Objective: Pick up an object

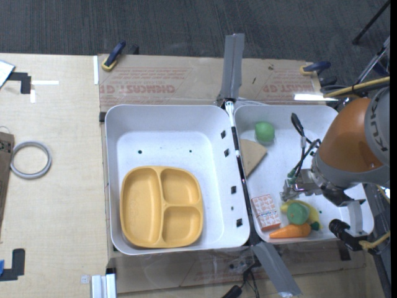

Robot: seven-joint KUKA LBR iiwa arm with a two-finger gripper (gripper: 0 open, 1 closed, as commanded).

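Note:
In the right bin (276,113) lie a green ball (265,131), a tan wedge (251,155), a small red-and-white box (265,211), an orange carrot (289,231) and a green-and-yellow toy (299,212). My gripper (294,192) hangs low over the bin's front right part, just above the green-and-yellow toy and right of the box. The wrist and its cables hide the fingertips. Nothing shows between them.
The left bin (167,120) holds a yellow divided plate (162,205). A roll of tape (28,159) lies on the bench at far left. The grey divider post (232,64) stands between the bins at the back. Blue clamps (113,55) hold cardboard behind them.

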